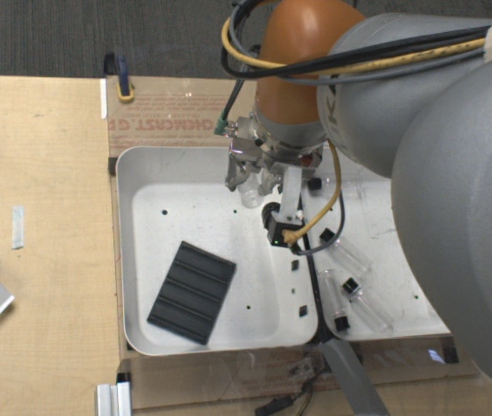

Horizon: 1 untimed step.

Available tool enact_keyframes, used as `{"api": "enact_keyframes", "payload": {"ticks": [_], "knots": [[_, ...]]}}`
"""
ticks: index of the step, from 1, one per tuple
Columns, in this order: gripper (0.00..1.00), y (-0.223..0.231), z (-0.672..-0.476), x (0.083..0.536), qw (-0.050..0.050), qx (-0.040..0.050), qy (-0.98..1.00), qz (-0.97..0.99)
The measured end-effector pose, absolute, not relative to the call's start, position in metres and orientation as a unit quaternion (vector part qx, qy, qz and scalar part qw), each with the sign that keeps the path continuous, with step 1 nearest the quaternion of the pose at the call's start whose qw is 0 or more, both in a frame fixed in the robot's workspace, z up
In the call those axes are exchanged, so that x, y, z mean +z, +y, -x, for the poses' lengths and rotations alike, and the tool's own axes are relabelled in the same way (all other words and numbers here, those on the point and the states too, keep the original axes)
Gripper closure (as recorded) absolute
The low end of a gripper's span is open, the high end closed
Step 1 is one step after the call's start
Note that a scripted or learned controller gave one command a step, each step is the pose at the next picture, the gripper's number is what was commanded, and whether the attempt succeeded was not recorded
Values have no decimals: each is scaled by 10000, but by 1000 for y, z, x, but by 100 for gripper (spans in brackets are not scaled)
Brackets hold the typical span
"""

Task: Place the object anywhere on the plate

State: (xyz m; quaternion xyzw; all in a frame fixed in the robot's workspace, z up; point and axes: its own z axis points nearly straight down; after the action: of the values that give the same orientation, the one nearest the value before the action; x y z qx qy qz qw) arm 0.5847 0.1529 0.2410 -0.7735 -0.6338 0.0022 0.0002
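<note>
End effector (250, 180): over left bin (133, 232), finger state cannot be told. Black ridged plate (192, 292): bare. Object: possibly the clear item (350, 289) in right bin; placement pending.

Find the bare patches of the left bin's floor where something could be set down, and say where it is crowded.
Bare floor lies in the left bin between its left wall and the gripper, above the black ridged slab. Another patch lies right of the slab, toward the divider. It is crowded at the upper right, under the gripper and its cables.
</note>
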Motion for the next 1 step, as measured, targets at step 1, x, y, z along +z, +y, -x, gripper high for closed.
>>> {"api": "enact_keyframes", "payload": {"ticks": [1], "knots": [[100,204,-576,202,7,31,-6695,7428]]}}
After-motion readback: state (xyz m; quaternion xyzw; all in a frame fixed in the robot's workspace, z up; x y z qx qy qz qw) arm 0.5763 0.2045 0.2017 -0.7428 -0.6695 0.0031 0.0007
